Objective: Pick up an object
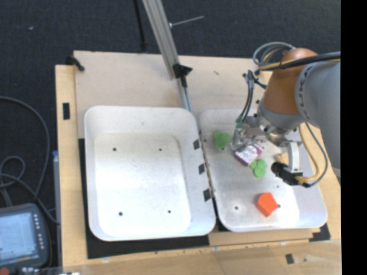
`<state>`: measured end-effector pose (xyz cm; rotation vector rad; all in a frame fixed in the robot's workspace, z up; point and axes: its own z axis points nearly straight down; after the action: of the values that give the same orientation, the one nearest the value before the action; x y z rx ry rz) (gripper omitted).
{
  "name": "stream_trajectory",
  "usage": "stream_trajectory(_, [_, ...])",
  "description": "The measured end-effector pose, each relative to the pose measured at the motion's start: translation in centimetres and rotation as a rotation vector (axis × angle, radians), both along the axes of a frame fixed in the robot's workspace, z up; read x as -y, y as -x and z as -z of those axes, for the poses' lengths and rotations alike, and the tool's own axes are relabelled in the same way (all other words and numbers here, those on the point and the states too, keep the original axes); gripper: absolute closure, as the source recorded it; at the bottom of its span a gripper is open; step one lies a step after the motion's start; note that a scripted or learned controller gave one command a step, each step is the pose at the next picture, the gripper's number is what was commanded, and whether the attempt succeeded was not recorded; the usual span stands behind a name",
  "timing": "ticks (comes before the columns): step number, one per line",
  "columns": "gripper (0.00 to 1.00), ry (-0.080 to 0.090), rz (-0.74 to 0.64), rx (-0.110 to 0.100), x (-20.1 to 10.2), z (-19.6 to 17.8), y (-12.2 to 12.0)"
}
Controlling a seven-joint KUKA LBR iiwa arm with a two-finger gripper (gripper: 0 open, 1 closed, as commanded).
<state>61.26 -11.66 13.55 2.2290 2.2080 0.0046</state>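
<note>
In the right bin (298, 211) lie a green piece (221, 139) near the left wall, a purple and white packet (249, 153) in the middle, a second green piece (259, 168) just below the packet, and an orange block (266, 204) toward the front. My gripper (245, 135) hangs low over the back of this bin, directly above and touching the upper edge of the purple packet. The wrist with its orange band (284, 93) hides the rest of the hand.
The left bin (97, 153) sits beside the right one, divided from it by a ridge with black clips (202, 168). A slanted metal pole (163, 33) rises behind the bins. Cables loop at the arm's wrist (269, 53).
</note>
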Motion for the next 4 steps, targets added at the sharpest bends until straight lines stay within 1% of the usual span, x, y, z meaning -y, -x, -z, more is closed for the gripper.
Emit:
stream_trajectory(1, [1.00,0.001,-0.005,0.002,0.6,-4.7,-0.8])
stream_trajectory(2, [1.00,0.001,-0.012,0.003,-0.1,-10.8,-1.3])
stream_trajectory(3, [1.00,0.000,-0.013,0.000,0.0,-13.7,-1.4])
stream_trajectory(4, [1.00,0.000,-0.014,-0.005,-4.2,-13.0,-0.4])
